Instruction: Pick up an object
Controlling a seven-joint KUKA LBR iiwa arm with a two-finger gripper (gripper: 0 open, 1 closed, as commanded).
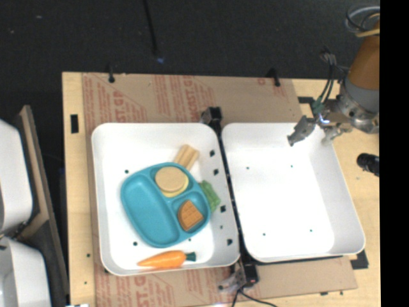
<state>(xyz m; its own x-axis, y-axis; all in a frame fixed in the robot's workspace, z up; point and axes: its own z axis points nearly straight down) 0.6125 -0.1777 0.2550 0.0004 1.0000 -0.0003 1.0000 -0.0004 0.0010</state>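
Divided plate (148,213) in the left bin (105,171), round cracker (172,180) and bread slice (190,215) on it, carrot (165,259) nearer, wooden block (187,155) beyond, right bin (332,190) alongside

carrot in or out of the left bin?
In. The carrot lies on the floor of the left bin, near its front wall, beside the blue tray.

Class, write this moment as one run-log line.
gripper: open, above right bin far corner | holding: nothing | blue tray, carrot: left bin
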